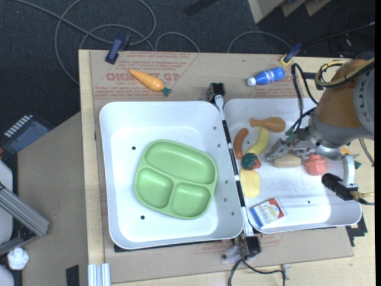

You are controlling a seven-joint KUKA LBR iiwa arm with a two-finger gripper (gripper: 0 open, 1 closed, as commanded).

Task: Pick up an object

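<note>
The right bin (333,216) holds several toy foods: an orange-brown drumstick (269,123), a red sausage (240,140), a yellow banana (261,140), a red and green strawberry (250,160), a pale yellow piece (250,183), a beige piece (287,162), a pink-red piece (315,164) and a small carton (267,211). My gripper (281,152) is low in this bin, right over the beige piece and just right of the banana. The pink-red piece lies beside it on the right. Whether it touches the beige piece is unclear.
The left bin (119,130) carries a green divided plate (175,177). On the bench behind the bins lie a toy carrot (149,80) and a blue and white bottle (266,76). The grey arm (342,109) comes in over the right bin's far right side.
</note>
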